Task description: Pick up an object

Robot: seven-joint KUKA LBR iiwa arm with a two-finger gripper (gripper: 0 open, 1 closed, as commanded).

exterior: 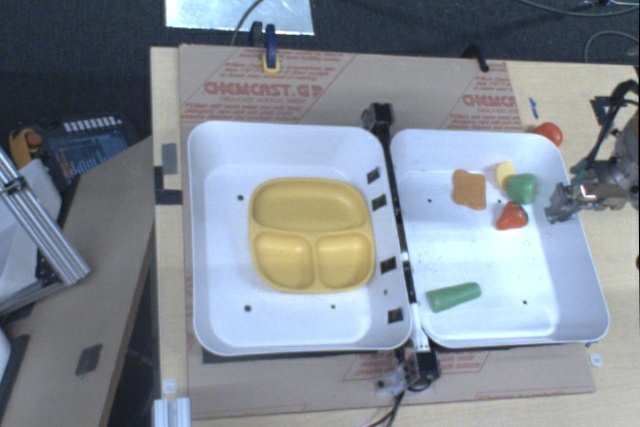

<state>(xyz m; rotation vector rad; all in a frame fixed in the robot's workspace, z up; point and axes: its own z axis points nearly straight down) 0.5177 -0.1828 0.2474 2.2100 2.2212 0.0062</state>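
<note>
The bench carries two shallow white bins side by side. The left bin holds a yellow three-compartment tray lying flat near its middle. The right bin holds the loose pieces, any of which could serve as the object to pick up: a green cylinder-like piece alone towards the bin's 7 o'clock, and a tight cluster towards 1 o'clock made up of an orange block, a small yellow piece, a round green piece and a red piece. A red ball sits outside the bin, just beyond its corner at 1 o'clock.

The gripper sits at the right bin's 3 o'clock rim, near the cluster but touching none of it; it is too blurred to tell how its tips are set, and nothing is visibly between them.

The main risks, as I judge them:
- Coming down this close to the rim, the gripper could strike the bin wall.
- The round green, yellow and red pieces are packed together, so a descent could wedge between them and scatter them, or close on nothing.
- The rounded pieces may roll or squirt out of a pinch.

The lone green cylinder-like piece looks the safer target.
</note>
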